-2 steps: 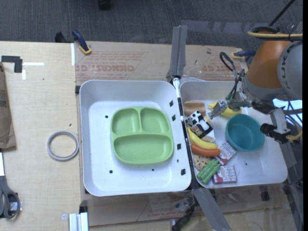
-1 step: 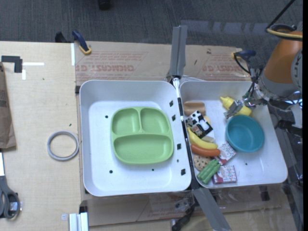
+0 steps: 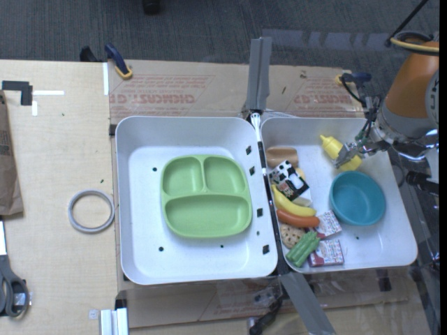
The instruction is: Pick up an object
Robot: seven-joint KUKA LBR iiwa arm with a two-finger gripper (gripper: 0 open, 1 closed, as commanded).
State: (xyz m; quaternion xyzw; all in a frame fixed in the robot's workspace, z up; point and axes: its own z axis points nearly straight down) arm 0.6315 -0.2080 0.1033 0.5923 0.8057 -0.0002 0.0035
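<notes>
pincer (image 3: 347, 158): upper right of the frame, right on the yellow toy (image 3: 334, 148); can't tell its state
yellow toy: top of the right bin (image 3: 401, 253), above the blue bowl (image 3: 357, 198)
left bin (image 3: 133, 194): green divided plate (image 3: 206, 196) sitting mid-frame

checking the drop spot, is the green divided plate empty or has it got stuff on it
Empty. The green divided plate lies flat in the left bin, and all three of its compartments show bare green.
</notes>
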